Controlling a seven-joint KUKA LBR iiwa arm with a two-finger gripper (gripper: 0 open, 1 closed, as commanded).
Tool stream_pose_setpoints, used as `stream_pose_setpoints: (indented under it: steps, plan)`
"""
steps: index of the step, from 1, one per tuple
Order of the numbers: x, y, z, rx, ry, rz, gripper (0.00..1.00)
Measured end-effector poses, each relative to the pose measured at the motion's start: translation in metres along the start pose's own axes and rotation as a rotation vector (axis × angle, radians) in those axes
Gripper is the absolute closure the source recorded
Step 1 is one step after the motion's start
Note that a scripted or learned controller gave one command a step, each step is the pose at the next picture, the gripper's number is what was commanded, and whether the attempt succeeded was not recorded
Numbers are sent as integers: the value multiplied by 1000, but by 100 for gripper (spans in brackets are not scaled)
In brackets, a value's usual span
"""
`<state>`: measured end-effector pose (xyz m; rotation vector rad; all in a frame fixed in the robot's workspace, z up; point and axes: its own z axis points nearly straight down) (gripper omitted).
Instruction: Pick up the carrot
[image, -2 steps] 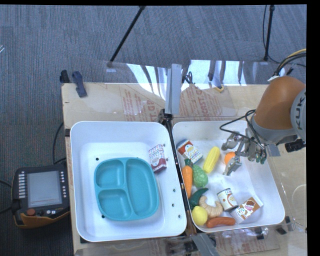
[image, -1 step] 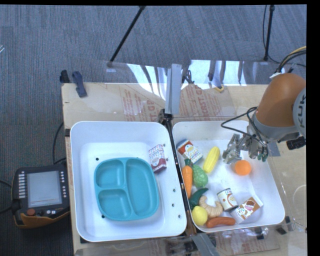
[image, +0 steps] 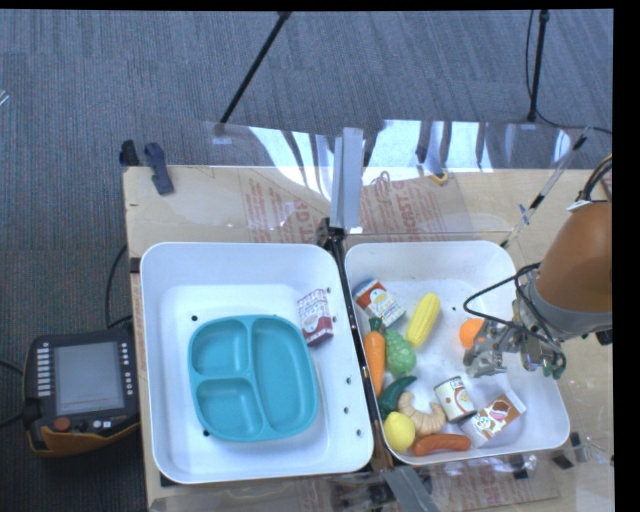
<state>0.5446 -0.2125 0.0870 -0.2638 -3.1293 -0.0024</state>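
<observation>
carrot at 9 o'clock side of right bin; gripper at 3 o'clock, claw state unclear.

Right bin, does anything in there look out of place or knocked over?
Mostly an ordinary jumble of toy food. The can lies tilted on its side near the small box, and the carrot sits hard against the right bin's left wall. Nothing looks spilled or damaged.

The arm reaches in from the right edge, its orange band uppermost and the grey wrist below it. The gripper hangs at its end, pointing down and to the left, with black cables looping around the wrist.
</observation>
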Motion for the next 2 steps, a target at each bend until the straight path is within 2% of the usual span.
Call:
stream_pose_setpoints:
  steps: [1,2]
  plan:
    - [0,0,0,0,-1,0,0]
    - [-68,14,-1,-1,-5,3,0]
